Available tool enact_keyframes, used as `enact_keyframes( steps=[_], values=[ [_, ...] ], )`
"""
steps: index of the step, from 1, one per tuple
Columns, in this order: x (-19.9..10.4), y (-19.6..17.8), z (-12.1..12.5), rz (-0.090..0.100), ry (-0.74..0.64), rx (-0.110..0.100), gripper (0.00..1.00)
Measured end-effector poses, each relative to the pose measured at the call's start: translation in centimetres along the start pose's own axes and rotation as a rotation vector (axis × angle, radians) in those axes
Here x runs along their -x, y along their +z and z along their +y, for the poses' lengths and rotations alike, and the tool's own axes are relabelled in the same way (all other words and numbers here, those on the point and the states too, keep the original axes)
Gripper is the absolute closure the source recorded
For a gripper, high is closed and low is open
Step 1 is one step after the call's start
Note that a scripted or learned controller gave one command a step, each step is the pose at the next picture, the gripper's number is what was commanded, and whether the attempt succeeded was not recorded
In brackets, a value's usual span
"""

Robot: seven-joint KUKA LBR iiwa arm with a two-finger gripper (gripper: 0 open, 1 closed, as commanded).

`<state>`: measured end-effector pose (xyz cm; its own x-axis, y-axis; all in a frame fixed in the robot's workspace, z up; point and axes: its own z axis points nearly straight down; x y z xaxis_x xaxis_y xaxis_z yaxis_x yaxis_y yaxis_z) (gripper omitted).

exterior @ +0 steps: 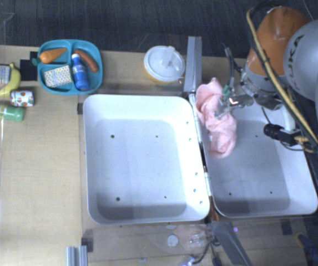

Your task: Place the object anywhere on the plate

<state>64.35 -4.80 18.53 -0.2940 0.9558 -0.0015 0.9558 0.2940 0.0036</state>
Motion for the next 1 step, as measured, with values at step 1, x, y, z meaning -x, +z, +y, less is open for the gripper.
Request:
enact_keyframes(
  steps=[1],
  values=[
    [-0.14, -3.99, 0.21, 0.000, -0.008, 0.000, 1.00]
  ],
)
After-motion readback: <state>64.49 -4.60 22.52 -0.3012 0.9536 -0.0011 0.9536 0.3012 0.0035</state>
